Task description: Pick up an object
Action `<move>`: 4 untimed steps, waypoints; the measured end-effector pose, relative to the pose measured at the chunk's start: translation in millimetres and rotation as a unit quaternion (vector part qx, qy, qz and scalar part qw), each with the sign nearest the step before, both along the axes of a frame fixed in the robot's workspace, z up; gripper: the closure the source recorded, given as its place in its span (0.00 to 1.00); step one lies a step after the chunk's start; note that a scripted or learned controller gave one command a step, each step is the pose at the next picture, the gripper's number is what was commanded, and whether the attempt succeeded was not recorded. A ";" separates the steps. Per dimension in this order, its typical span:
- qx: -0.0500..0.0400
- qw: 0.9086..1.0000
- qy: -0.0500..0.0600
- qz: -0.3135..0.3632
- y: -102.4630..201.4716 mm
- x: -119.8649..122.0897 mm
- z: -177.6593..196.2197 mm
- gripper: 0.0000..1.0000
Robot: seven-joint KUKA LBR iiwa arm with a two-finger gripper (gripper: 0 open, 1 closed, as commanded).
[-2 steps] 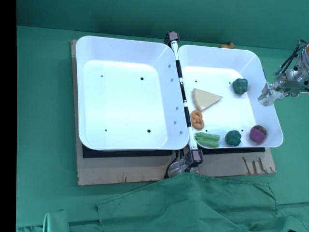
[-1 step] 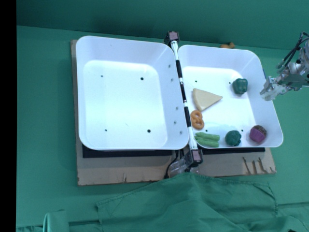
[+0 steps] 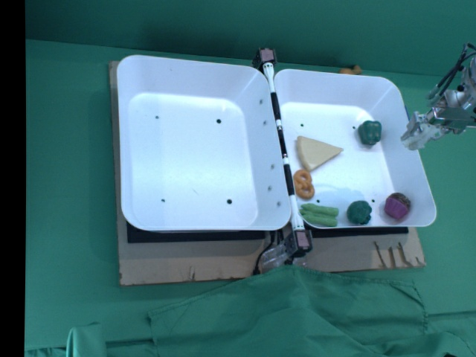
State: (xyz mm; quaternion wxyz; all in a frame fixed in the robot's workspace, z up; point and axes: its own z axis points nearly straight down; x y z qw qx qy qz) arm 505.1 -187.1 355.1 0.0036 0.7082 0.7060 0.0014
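While the silver two-finger gripper (image 3: pixel 418 134) hangs just right of the right white bin (image 3: pixel 394 95), grip unreadable, its toys lie untouched.

arm (image 3: pixel 462 88): cut off by the right edge, only its wrist end in frame | hand (image 3: pixel 413 136): small and blurred, finger state cannot be told | orange object (image 3: pixel 351 70): mostly hidden behind the far rim of the right bin (image 3: pixel 416 169) | green cloth (image 3: pixel 297 318): cut off by the near edge, covering the desk's (image 3: pixel 67 162) near side
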 end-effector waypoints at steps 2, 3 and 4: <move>0.000 1.000 0.000 0.000 -0.2 -5.4 16.6 1.00; 0.001 1.000 0.004 -0.001 -0.4 -39.5 -6.3 1.00; -0.001 1.000 0.000 0.000 -0.7 -9.3 -0.5 1.00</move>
